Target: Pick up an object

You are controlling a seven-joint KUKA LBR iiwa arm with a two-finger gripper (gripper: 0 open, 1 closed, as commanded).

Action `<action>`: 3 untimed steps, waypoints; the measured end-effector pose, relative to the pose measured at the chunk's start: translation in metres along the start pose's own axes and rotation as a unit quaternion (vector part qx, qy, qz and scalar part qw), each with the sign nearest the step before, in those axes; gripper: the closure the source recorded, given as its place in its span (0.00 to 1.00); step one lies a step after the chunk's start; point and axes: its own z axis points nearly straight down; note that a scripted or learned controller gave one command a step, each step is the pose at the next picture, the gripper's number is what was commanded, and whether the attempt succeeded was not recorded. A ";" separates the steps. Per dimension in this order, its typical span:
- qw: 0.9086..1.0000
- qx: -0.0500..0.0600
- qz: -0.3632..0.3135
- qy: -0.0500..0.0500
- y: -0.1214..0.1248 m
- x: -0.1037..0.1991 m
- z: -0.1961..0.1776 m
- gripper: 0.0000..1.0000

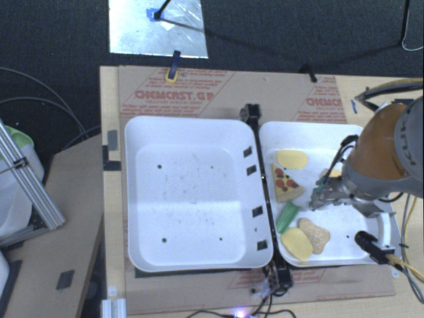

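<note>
The right bin (311,132) holds several toy food items. A pale yellow piece (292,159) lies near its back left. Below it sits a pizza slice (286,183), then a green pod (287,216), a yellow round piece (297,243) and a tan biscuit shape (316,234) at the front. My gripper (320,196) hangs low over the bin's middle, just right of the pizza slice and above the biscuit. The wrist with its orange band (379,152) hides the bin's right part.
The left bin (192,191) sits beside the right one, with a black divider (263,191) between them. Both rest on a cardboard sheet (225,91). A metal plate (158,17) lies beyond the bench. A metal frame (26,184) stands at far left.
</note>
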 end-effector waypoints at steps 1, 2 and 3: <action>1.000 0.001 -0.003 0.001 0.014 0.042 0.020 1.00; 1.000 -0.002 -0.005 0.002 -0.029 0.121 -0.086 1.00; 1.000 -0.002 -0.003 0.000 0.014 0.146 -0.126 1.00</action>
